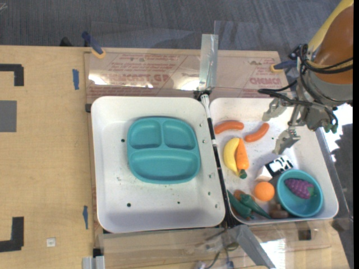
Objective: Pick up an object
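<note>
The gripper (pixel 283 129), fingers apparently spread and gripping nothing, hangs near the right bin's (pixel 331 170) far edge; descend squarely over the nearby sausage (pixel 257 132) before closing.

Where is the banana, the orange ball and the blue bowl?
banana (pixel 230 153), camera view, middle of its yellow side.
orange ball (pixel 263 191), camera view, its centre.
blue bowl (pixel 285 198), camera view, left inner wall beside the purple grapes (pixel 300 188).

Teal divided plate (pixel 163 149) in left bin (pixel 106 167)
</note>
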`<state>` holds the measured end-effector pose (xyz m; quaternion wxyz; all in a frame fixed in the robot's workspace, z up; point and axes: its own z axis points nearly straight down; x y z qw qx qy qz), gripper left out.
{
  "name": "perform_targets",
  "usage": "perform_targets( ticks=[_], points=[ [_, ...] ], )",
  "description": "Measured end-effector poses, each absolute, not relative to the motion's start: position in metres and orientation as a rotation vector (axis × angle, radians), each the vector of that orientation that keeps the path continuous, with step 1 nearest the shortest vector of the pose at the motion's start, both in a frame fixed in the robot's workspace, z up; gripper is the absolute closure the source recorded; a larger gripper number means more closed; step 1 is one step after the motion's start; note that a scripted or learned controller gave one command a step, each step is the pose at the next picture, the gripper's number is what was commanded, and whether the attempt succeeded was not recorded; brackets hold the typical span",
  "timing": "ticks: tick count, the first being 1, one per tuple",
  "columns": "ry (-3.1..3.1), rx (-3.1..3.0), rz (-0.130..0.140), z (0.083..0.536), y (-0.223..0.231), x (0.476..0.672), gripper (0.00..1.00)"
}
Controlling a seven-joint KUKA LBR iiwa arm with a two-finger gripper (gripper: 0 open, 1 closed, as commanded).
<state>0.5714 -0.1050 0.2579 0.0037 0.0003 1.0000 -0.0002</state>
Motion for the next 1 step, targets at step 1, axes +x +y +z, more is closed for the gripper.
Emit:
perform_targets(
  ticks=[1],
  points=[
    [3.112, 0.335, 0.000, 0.0931, -0.1176, 0.6192, 0.00]
  ],
)
